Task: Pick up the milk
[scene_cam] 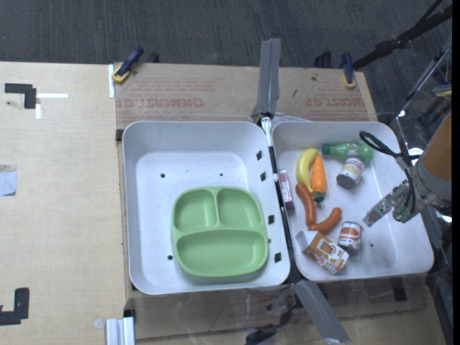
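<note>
The milk [327,254] is a small orange-and-white carton lying tilted near the front of the right bin [402,264]. It lies next to a red-labelled can [350,236]. My gripper [390,210] hovers over the right side of that bin, up and to the right of the carton and clear of it. It is open with nothing between its fingers.
The right bin also holds a banana [307,165], a carrot [318,176], a green bottle [347,150], a grey can [351,172], two sausages [307,203] and a slim red packet [287,191]. A green divided plate [219,232] lies in the left bin [144,192].
</note>
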`<state>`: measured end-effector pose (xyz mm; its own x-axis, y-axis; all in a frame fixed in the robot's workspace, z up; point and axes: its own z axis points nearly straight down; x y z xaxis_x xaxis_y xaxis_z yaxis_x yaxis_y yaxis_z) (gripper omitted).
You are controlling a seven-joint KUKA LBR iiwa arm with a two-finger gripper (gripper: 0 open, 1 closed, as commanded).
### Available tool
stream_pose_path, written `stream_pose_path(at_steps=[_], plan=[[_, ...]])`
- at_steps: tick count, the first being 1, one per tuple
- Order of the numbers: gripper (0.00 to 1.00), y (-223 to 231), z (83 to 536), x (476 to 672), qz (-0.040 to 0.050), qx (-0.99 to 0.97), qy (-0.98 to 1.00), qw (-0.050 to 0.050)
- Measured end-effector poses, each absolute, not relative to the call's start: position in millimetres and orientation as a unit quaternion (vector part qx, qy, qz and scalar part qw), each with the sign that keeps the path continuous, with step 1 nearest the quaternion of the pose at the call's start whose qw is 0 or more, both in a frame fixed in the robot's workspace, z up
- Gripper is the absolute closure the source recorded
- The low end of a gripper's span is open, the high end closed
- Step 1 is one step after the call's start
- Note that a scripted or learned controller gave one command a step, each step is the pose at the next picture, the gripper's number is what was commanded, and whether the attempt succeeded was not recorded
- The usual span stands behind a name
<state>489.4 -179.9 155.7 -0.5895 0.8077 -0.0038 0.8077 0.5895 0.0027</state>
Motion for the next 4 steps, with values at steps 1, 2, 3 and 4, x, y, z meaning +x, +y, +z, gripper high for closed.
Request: stream_pose_path(at_steps=[1, 2, 3, 4], plan=[[0.00, -179.8, 155.6, 489.3, 0.0003, 0.453, 0.892, 0.002], [0.00, -130.7, 100.2, 483.0, -0.0008, 0.364, 0.931, 0.011], [1.00, -130.7, 110.2, 482.4, -0.0006, 0.365, 0.931, 0.010], [0.00, -130.6, 110.2, 482.4, -0.0006, 0.365, 0.931, 0.010]])
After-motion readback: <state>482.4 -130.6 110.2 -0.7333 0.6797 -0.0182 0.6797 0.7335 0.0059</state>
